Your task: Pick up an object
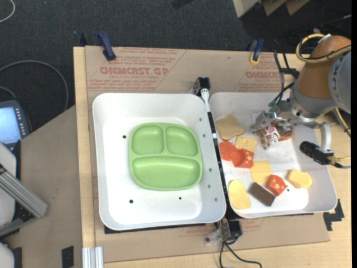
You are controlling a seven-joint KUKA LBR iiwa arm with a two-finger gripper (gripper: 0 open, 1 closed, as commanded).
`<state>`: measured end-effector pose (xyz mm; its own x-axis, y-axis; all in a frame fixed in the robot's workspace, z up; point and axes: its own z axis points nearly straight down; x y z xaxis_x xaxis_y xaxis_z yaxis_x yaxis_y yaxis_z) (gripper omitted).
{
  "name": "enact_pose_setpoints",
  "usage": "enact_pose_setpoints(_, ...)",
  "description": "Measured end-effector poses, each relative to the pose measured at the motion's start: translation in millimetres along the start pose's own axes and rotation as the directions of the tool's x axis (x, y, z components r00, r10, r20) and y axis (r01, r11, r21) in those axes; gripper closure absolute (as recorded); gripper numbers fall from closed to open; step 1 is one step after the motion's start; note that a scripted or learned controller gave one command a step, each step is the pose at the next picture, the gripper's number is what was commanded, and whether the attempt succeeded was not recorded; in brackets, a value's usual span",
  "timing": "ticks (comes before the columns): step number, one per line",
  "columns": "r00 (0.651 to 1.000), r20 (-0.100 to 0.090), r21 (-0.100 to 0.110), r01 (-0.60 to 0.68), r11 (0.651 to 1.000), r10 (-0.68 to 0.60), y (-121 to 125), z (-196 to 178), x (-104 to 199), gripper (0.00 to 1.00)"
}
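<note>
The right bin point(318, 202) holds several toy food pieces: a tan bread slice point(229, 126), a small yellow block point(245, 144), red pieces point(235, 154), a yellow cheese square point(260, 172), a red chunk point(276, 183), a yellow wedge point(300, 178), a pale yellow oval point(239, 195) and a brown bar point(261, 194). My gripper point(271, 127) is low over the bin's upper middle, directly over a red-and-white piece point(271, 138). I cannot tell whether it touches that piece.
The left bin point(109, 149) carries a green divided plate point(165, 155). A black ridge point(212, 135) separates the two bins. The arm point(318, 80) leans in over the right bin's far right corner, with a black fitting point(315, 152) and cables beside it.
</note>
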<state>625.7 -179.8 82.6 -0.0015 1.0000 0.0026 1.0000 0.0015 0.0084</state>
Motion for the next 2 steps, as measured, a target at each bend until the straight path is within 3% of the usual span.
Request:
enact_pose_setpoints(1,1.000,0.006,-0.003,-0.001,1.000,0.001,0,-17,-2,1.00)
enact_pose_setpoints(2,1.000,0.000,0.000,0.008,1.000,-0.008,-5,-108,99,1.00)
